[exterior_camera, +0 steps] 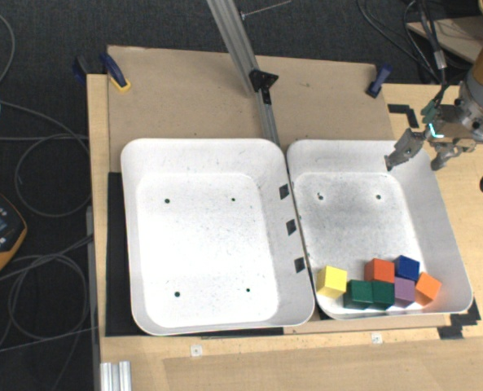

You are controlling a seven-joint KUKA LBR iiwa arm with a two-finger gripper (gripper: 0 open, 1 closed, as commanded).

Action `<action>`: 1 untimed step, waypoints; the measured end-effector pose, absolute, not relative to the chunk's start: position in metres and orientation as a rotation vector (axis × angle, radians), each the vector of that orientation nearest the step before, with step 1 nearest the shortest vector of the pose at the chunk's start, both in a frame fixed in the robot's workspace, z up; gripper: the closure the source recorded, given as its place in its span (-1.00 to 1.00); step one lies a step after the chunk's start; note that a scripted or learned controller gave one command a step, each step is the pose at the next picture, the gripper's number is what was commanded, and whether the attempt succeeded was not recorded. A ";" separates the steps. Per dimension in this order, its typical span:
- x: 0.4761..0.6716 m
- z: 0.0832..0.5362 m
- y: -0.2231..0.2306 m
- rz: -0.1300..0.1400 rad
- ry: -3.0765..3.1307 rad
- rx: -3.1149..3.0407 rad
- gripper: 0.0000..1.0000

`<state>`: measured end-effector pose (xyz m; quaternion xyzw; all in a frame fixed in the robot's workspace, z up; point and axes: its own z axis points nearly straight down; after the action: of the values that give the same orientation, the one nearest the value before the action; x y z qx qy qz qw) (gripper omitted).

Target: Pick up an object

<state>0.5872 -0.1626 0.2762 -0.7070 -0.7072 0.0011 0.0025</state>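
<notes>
Gripper above far right corner of right bin, fingers spread apart, nothing between them. Blocks clustered at near edge of right bin: yellow block, green block, red block, blue block, purple block, orange block. Left bin alongside.

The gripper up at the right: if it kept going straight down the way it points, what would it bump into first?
Probably the right bin, near its far right corner. The gripper, fingers apart, hangs there, far from the blocks; depth is hard to judge.
</notes>
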 end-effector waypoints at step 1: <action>0.588 0.279 -0.162 0.000 -2.222 -2.219 -1.00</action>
<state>0.5879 -0.1624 0.2786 -0.7067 -0.7075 -0.0002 0.0006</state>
